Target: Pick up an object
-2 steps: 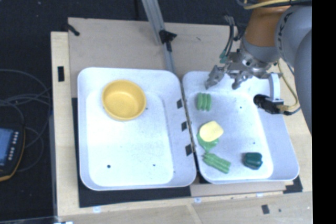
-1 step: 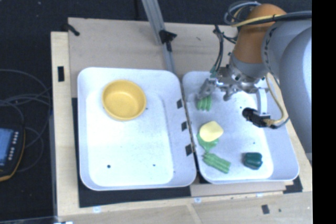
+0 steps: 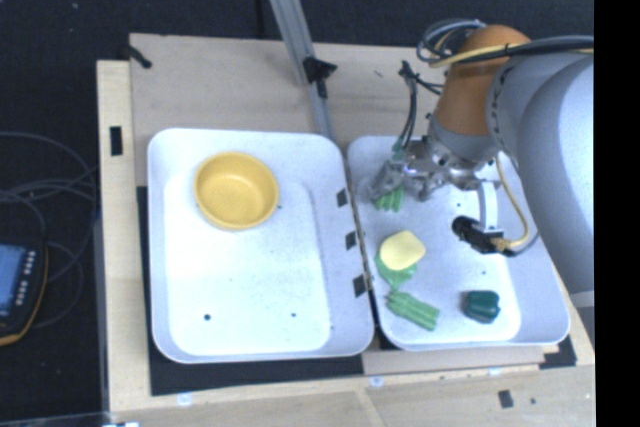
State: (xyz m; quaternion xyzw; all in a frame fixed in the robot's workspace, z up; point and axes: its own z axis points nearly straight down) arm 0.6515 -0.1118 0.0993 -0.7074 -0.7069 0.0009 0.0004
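Gripper (image 3: 393,183) was low in the right bin (image 3: 530,315), near its upper left corner, hard against the divider side. A green piece (image 3: 388,200) showed directly under the metal fingertips, touching or nearly touching them. Whether the fingers were closed on it, or merely standing over it, could not be told: the wrist and cabling hid the gap, and the piece looked to be resting at floor level rather than lifted. Judged as an attempt in progress on that green piece, not a confirmed hold.

The arm (image 3: 560,145) came in from the right and leaned across the bin, orange band (image 3: 470,100) above the wrist, which explains the gripper's slanted approach toward the bin's inner wall.

Outward from there, all in the right bin: a yellow-green rounded object (image 3: 401,252) just below the gripper; a second green ridged piece (image 3: 414,311) lower, near the front left corner; a dark green object (image 3: 481,306) toward the front, well apart from the fingers. A black fitting with hose (image 3: 480,235) hung off the tool.

The left bin (image 3: 250,315) held a yellow bowl (image 3: 236,190) at its upper left, upright, out of the arm's present reach line.

Risk judged: the target lay close to the bin wall, leaving little room for one finger.
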